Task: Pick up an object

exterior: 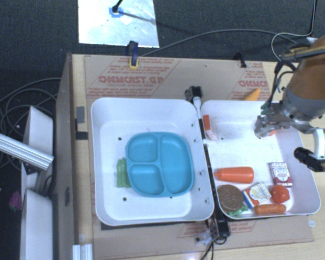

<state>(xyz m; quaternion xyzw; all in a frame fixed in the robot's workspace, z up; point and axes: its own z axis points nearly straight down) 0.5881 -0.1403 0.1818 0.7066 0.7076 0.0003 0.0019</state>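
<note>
My gripper (264,127) hangs over the far right part of the right bin (233,115), above bare white floor, with the arm coming in from the right. Nothing shows between its fingers. Along the bin's near side lie an orange carrot (234,174), a round brown patty (231,197), a red tomato (280,193), a small red box (280,173), a colourful packet (259,192) and an orange-red sausage (270,209). A small orange-and-white piece (207,127) lies by the divider.
The left bin (105,118) holds a blue compartment plate (159,163) with a green item (122,173) at its left edge. An orange piece (252,94) lies on the cardboard behind the right bin. Cables run along the far bench.
</note>
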